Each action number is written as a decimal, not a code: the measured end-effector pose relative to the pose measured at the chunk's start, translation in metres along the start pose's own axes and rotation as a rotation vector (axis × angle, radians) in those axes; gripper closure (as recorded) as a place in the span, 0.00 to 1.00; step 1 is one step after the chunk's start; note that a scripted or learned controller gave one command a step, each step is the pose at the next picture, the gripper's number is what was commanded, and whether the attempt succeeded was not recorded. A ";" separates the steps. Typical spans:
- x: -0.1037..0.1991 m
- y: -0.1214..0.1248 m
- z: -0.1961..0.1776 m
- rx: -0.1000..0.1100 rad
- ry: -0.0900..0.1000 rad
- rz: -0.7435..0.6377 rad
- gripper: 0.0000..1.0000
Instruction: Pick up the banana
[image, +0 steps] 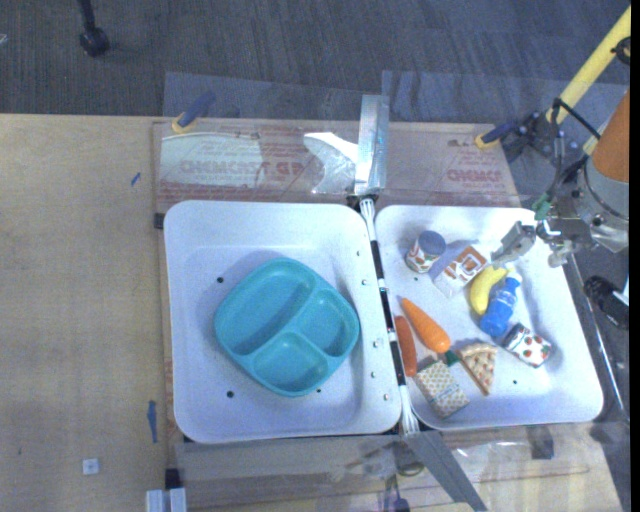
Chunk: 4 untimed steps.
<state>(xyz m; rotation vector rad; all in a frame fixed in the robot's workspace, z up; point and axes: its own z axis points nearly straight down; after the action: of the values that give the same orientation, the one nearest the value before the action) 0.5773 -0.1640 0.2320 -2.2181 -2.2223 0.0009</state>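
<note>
The banana (484, 287) lies in the right bin (575, 385), toward its far side, touching a blue bottle (499, 308) on its near right and a small orange-and-white carton (461, 269) on its left. The claw (516, 243) hangs just beyond the banana's far end; whether it is spread or pressed together cannot be told. A carrot (427, 325) lies nearer the bins' divide, and the left bin (190, 250) holds a teal divided plate (285, 326) (three compartments).

arm (612, 150) cut off at the right edge, banana (484, 288) partly covered (blue bottle (500, 307) overlaps it)
</note>
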 end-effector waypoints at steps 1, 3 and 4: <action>0.012 0.033 0.088 0.001 0.000 0.053 0.00; 0.012 0.044 0.121 -0.042 -0.012 -0.092 0.00; 0.003 0.029 0.121 -0.058 -0.011 -0.177 0.00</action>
<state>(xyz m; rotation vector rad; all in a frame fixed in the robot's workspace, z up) 0.6063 -0.1604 0.1110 -2.0439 -2.4466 -0.0520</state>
